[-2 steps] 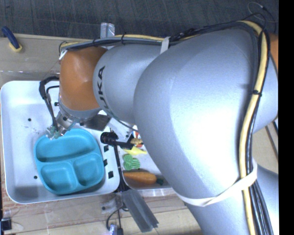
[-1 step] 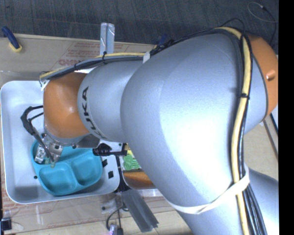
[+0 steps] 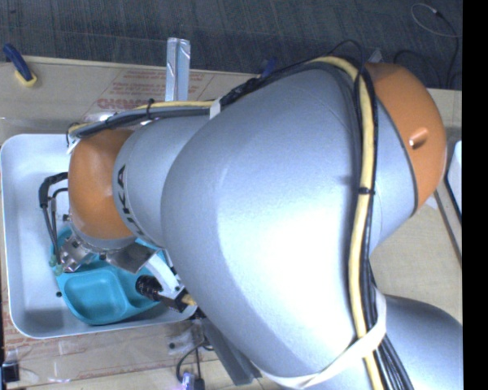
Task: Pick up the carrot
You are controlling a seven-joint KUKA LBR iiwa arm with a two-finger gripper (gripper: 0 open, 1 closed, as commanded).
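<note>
The grey arm (image 3: 276,218) covers most of the view, reaching from the right over the left white bin (image 3: 16,218). Its orange wrist band (image 3: 98,185) hangs above the bin's middle. Below the band, the wrist and gripper mount (image 3: 77,254) point down into the bin, and the arm hides whatever lies under them. A teal bowl-like object (image 3: 102,295) rests in the bin's near part, just beside the wrist. No carrot can be made out.
A cardboard sheet (image 3: 130,84) with red print lies behind the bin, with a grey upright post (image 3: 178,67) on it. A blue clamp (image 3: 18,63) sits at the bench's far left corner. Black cables (image 3: 49,193) run along the wrist.
</note>
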